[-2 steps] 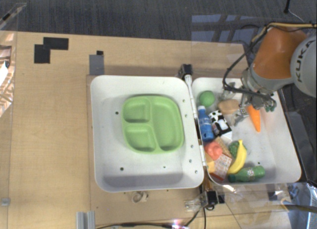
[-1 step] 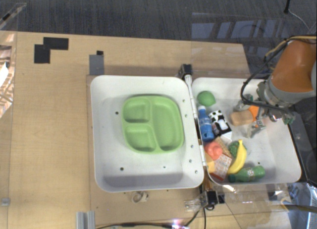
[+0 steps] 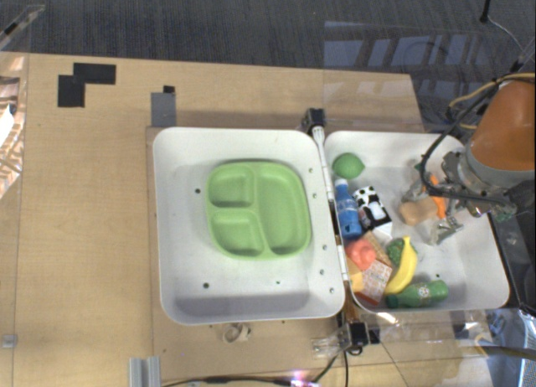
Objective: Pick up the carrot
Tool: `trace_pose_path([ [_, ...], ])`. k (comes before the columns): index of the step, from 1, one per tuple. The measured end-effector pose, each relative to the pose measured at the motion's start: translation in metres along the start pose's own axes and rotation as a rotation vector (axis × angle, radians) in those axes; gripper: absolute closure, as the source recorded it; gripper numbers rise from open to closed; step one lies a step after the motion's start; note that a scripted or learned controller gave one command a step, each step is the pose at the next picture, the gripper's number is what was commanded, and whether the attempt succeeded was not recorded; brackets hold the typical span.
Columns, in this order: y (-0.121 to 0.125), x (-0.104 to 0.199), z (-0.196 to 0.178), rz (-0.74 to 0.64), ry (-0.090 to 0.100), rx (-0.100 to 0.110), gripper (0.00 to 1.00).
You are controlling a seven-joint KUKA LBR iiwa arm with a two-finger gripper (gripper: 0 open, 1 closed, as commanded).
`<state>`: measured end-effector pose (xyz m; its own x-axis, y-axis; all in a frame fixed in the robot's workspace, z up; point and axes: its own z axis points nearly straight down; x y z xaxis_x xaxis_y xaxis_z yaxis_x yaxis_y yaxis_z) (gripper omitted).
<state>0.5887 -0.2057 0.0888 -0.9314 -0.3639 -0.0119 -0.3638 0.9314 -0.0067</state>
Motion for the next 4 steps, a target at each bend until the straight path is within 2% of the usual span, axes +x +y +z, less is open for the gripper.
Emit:
trace_pose_path([
  [1,0.007,0.018,-0.001,0.166,-0.003,0.001,0.00],
  [2,0.020,0.049,-0.002,0.411,-0.005,0.003,0.00],
  [3,0.008,0.021,-0.001,0.334,-0.002,0.002,0.00],
  [4,0.020,0.048,-0.002,0.485,-0.006,0.003,0.00],
])
